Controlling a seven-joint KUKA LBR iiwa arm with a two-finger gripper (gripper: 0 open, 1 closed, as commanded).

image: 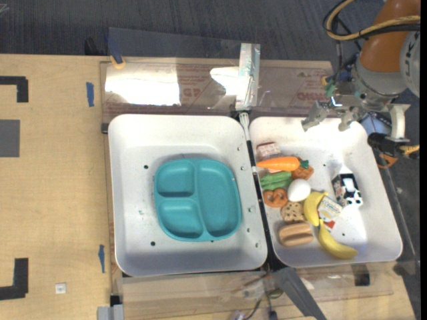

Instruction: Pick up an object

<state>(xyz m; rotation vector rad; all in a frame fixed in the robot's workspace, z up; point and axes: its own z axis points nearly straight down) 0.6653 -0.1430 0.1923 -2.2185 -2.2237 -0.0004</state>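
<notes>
Two shallow white bins sit side by side on the worktop (47, 179). The left bin (127, 145) carries a teal divided plate (198, 199) near its middle. A clear plastic panel (173, 82) stands along the far edge behind both bins.

The right bin (380, 225) holds a crowd of toy food pressed toward its left wall. An orange carrot (278, 163) lies crosswise near the far left corner, with a small pink-and-white box (267, 149) just beyond it and a green vegetable piece (275, 179) just in front. Nearer come a pretzel (273, 197), a white egg (298, 191), a brown cookie (291, 211) and a hot dog bun (295, 233). These pack tightly, touching one another, so each one has neighbours against its sides.

A yellow banana (325, 232) curves from the middle of the bin toward its near edge, long and bright, with a small white packet (329, 208) lying against its upper part. A black-and-white carton (347, 190) lies apart on the right of the heap.

The pincer (331, 117) hangs over the far edge of the right bin, its two fingers spread with nothing between them. The banana lies well apart from it, toward the near edge; the carrot lies nearer, to its left.
</notes>
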